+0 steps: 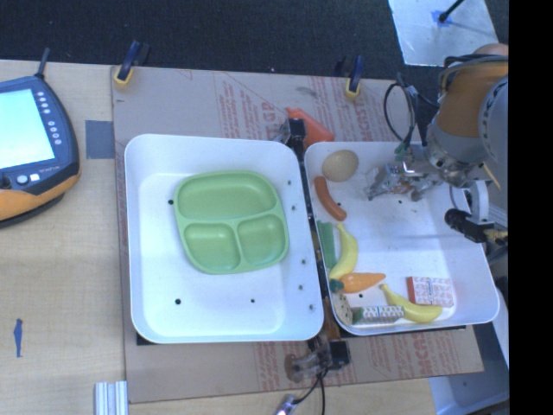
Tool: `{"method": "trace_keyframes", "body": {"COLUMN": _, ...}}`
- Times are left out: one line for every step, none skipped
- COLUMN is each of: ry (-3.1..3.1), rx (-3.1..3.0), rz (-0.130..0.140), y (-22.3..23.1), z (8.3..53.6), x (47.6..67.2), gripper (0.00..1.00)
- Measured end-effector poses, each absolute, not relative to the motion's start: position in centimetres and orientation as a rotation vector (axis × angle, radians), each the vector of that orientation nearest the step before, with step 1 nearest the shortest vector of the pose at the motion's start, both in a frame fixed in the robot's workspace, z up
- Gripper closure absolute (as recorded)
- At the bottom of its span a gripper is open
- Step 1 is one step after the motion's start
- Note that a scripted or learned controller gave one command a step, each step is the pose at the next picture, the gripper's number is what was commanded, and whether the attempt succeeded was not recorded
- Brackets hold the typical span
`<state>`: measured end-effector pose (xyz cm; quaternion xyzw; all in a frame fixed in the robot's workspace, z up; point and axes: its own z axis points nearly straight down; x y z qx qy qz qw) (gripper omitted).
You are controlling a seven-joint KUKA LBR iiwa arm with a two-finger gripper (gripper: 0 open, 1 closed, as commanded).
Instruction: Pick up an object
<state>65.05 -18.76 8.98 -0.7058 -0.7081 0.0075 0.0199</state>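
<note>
The right bin [473,262] holds a beige egg-shaped object [340,164], a red sausage [329,199], a yellow banana [346,251], an orange carrot [361,281], a green piece [327,236], a second banana [413,308], a pink packet [430,290] and a small printed box [377,315]. My gripper [389,185] hangs low over the bin's far middle, right of the egg-shaped object and the sausage, apart from both. Nothing is visibly held in it.
A green divided plate [232,221] lies in the left bin [138,232]. An orange object [311,126] sits behind the bins' shared wall. A teach pendant [30,150] rests at the bench's left edge. Clamps [353,80] stand along the far edge.
</note>
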Motion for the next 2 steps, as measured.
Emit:
{"method": "trace_keyframes", "body": {"ry": -2.207, "rx": -2.214, "rz": 0.025, "y": -17.3, "z": 9.2, "x": 65.2, "gripper": 0.00}}
{"method": "trace_keyframes", "body": {"ry": -2.228, "rx": -2.213, "rz": -0.002, "y": -7.2, "z": 19.4, "x": 65.7, "gripper": 0.00}}
